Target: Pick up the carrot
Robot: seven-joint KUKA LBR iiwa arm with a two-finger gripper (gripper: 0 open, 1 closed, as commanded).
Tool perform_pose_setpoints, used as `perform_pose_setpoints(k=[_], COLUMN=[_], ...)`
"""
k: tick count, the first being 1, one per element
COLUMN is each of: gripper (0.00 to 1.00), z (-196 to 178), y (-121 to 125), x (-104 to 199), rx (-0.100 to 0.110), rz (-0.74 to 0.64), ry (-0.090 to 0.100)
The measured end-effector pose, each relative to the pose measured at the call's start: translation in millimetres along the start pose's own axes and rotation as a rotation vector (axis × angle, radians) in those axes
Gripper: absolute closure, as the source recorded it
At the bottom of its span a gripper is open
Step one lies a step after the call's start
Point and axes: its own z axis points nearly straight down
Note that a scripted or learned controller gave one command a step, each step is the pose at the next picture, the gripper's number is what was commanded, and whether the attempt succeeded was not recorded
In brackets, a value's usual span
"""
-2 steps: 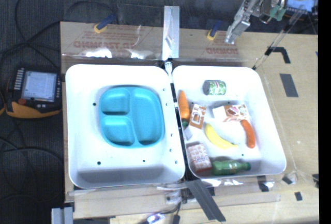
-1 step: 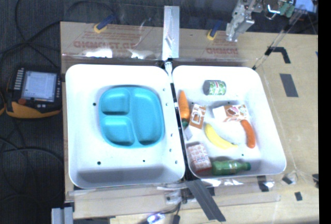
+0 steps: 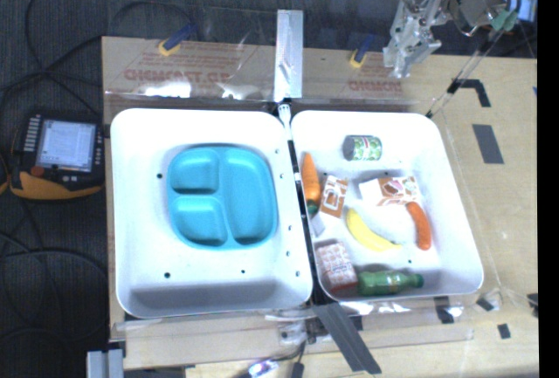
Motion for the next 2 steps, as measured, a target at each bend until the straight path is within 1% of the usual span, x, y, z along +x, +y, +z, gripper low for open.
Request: perform_pose_setpoints(k=[1,2], gripper=[1.0,1.0], z=[0.2,0.4], y=[12.3,30.9], x=[-7.9,-19.0], rx=[-0.002,-0.004], rz=[-0.362,-0.821], ry=[-0.002,-0.003])
